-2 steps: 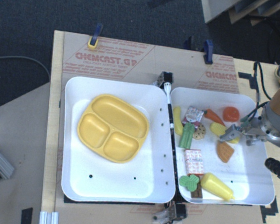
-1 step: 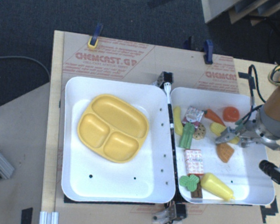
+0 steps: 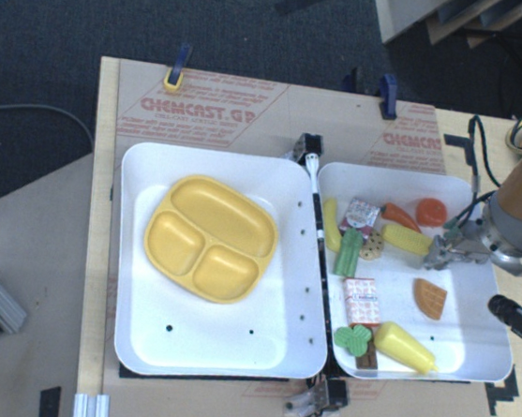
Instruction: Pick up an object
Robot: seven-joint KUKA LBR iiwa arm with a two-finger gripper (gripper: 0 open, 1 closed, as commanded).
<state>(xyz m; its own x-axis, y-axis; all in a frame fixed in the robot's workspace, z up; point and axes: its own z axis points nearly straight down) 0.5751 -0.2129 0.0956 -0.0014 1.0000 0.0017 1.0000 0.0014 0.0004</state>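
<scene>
Gripper being lowered over right bin

Grey two-finger gripper point(image 3: 437, 253) is being positioned in the shallow white right bin point(image 3: 468, 365), beside a yellow plastic corn cob point(image 3: 405, 239). An orange waffle-like wedge point(image 3: 429, 298) is lying just below. Finger state cannot be told.

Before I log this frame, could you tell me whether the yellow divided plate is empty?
Empty: the yellow divided plate in the left bin shows three bare compartments.
</scene>
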